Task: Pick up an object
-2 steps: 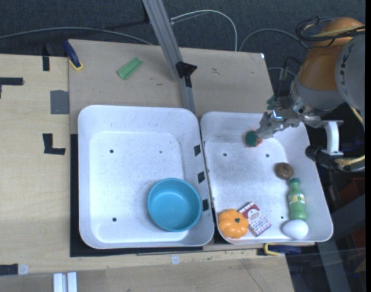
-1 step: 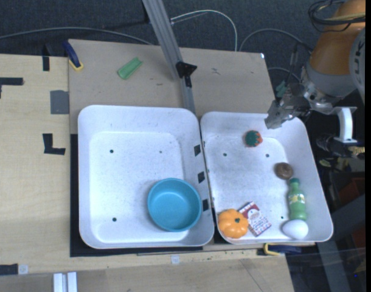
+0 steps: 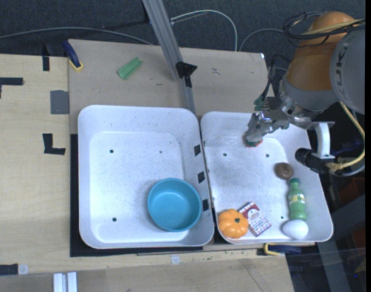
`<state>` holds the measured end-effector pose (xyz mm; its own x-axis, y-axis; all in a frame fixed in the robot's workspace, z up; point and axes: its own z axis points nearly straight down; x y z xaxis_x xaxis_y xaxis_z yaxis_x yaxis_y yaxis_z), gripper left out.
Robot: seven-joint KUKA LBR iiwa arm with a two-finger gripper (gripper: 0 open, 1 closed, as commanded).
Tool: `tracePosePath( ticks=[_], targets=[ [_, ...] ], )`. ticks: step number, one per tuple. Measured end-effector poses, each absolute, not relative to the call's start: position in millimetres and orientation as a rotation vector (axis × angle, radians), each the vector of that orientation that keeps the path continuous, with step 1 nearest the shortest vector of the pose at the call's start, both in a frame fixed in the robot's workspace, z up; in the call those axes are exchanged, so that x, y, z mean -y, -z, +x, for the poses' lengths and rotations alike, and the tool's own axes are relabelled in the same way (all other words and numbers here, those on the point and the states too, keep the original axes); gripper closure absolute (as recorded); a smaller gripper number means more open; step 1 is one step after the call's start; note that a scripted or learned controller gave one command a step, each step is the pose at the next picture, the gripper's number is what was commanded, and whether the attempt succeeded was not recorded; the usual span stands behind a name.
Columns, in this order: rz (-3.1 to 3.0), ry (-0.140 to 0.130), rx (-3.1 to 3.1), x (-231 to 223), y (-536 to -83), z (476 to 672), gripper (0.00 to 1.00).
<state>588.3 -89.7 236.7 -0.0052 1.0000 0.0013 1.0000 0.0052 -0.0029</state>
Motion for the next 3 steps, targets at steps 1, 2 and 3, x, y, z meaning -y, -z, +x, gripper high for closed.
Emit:
tracePosePath(
  ticks=[1,2,3],
  targets=[
    [-2.213,-0.003,2.224,42.8,-223.9,566.3,1.0],
    [-2.211,-0.003,2.226,-14.7,-217.3,544.4,1.0],
    [-2.211,-0.004,2.226,-66.9,-210.9,523.2,1.0]
  ],
)
